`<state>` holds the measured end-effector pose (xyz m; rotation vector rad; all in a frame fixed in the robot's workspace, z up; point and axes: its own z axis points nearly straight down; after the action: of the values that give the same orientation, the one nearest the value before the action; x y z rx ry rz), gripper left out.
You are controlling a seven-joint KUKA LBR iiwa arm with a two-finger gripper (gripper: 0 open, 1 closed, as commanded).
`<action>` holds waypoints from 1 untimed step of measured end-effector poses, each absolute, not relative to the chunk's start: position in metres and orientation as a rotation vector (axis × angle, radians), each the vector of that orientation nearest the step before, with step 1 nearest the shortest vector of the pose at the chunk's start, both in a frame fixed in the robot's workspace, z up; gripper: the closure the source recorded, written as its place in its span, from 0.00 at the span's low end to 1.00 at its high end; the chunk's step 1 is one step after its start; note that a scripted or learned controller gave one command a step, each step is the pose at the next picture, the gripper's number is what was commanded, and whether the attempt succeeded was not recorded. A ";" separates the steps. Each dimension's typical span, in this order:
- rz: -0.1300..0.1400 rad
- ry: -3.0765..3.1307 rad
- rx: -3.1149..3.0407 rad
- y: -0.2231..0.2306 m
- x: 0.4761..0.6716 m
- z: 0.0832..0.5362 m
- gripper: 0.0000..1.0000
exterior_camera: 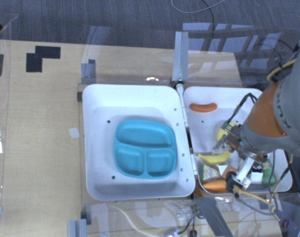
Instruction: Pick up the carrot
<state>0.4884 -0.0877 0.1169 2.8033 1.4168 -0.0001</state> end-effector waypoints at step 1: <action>-0.002 1.430 2.797 -0.087 0.490 0.125 1.00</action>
<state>0.4903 -0.0874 0.1246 2.7974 1.4297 -0.0017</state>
